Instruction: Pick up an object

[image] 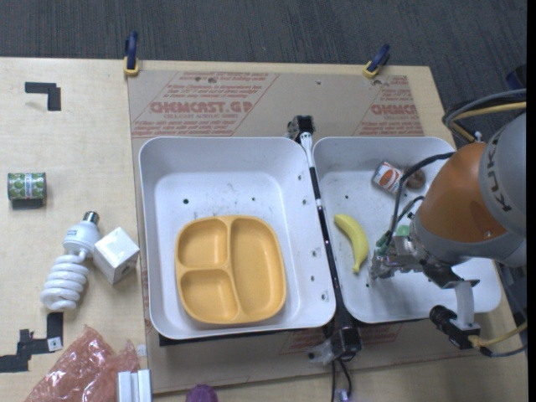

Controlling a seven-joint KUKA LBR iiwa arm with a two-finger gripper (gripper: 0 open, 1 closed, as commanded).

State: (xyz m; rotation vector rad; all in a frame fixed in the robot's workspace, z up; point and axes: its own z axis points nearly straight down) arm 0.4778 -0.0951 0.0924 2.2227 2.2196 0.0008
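My gripper [378,268]: down in the right bin [368,308], low over the floor, just off the banana's lower tip at about its 4 o'clock. Whether it's open or clamped I can't tell from up here; my own wrist is in the way.

Banana [353,239]: lying flat on the bin floor, curved, running from 11 o'clock down to 5 o'clock. I judge it free, with nothing gripping it that I can see.

Small can [387,177]: tipped on its side toward the bin's 12 o'clock, well apart from my tool.

Brown object [415,179]: just beside the can at its 3 o'clock, half tucked under my arm; I can't name it.

Risk one: I'm at the banana's end, not its middle. A close here could pinch the tip and let it swing out, or shove it toward 10 o'clock against the dividing wall.

Risk two: closing beside it rather than around it, so I come up with nothing.

Risk three: pressing too low and scraping the bin floor.

Left bin [159,224]: at my 9 o'clock, holding the yellow divided plate [230,268], out of play.

Hidden: the bin's 3 o'clock side sits under my orange band [456,191]; anything lying there I can't see.
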